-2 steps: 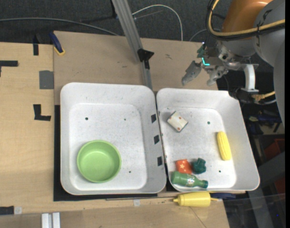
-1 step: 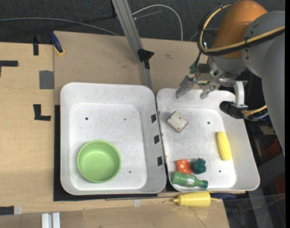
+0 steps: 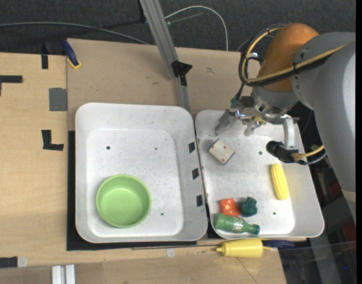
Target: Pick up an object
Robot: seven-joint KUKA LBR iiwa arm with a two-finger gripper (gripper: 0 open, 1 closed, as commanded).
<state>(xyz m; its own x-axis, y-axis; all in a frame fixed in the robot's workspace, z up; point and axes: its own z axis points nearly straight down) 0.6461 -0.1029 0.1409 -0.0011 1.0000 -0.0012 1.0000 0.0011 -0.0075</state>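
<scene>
My gripper (image 3: 236, 125) hangs open over the back of the right bin (image 3: 305, 218), its two fingers spread with nothing between them. Just in front of it, slightly left, lies a small white block (image 3: 221, 152). A yellow corn cob (image 3: 279, 181) rests near the bin's right side. At the front of that bin sit an orange piece (image 3: 228, 206), a dark green piece (image 3: 248, 206) and a green bottle (image 3: 236, 223) lying on its side. A green bowl (image 3: 124, 200) stands at the front left of the left bin (image 3: 133, 123).
A yellow bottle (image 3: 242, 248) lies on the bench just outside the right bin's front rim. A grey metal pole (image 3: 163, 34) rises behind the bins. The arm's body and cables crowd the right bin's back right corner.
</scene>
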